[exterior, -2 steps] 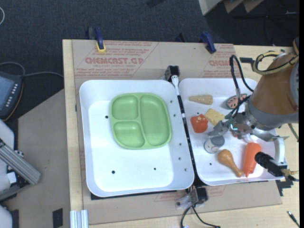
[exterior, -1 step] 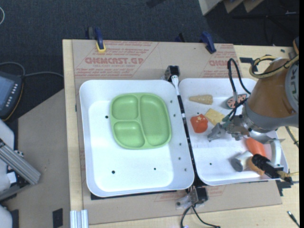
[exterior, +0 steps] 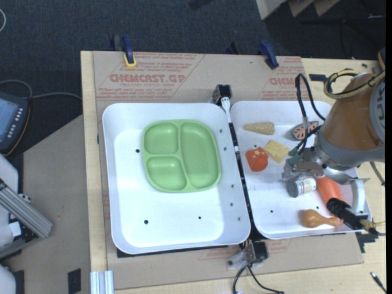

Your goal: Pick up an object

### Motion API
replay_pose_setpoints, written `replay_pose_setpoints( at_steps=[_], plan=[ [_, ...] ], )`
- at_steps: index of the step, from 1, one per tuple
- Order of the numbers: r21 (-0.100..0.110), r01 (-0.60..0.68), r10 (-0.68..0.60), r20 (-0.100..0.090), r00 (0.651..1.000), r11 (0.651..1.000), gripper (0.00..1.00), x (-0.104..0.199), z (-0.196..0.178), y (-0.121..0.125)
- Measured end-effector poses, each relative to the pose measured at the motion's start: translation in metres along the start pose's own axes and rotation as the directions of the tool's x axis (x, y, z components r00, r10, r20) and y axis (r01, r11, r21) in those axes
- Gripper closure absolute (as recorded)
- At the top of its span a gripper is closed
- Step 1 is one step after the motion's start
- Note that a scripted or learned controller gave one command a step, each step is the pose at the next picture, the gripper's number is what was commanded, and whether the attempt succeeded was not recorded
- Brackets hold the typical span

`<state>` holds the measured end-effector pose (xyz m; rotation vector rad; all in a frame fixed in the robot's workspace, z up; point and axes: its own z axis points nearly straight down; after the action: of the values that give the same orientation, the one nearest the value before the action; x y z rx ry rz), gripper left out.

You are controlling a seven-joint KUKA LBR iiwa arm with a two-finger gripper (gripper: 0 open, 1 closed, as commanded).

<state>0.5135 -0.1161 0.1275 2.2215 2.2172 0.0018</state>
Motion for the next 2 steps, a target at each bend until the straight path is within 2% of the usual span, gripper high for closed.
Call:
replay_pose_setpoints(
  at_steps=[2],
  plan=[
    [-0.005,0.003,-0.003,0.001,1.0,1.0,1.0,-0.004,-0.1,0.013]
  ],
)
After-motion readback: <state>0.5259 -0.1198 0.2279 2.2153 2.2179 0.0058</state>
